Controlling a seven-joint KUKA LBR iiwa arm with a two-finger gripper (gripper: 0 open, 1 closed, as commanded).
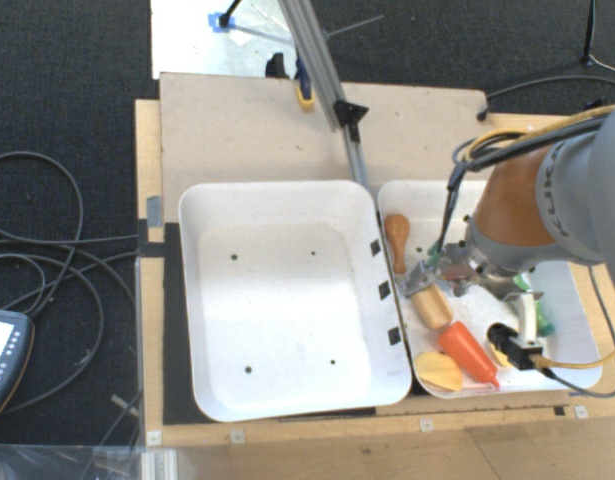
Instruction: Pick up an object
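Whether the jaws (427, 276) are apart or together cannot be told — they sit low in the right shallow white bin (577, 308), touching or just over the tan wooden peg-shaped piece (430, 306). The step looks like the descent onto a pick; next calls for closing squarely on it, then lifting. The grey arm (577, 183) bends in from the right, its orange band (512, 203) over the bin — an orange cone-shaped piece (467, 351) lies just beside.
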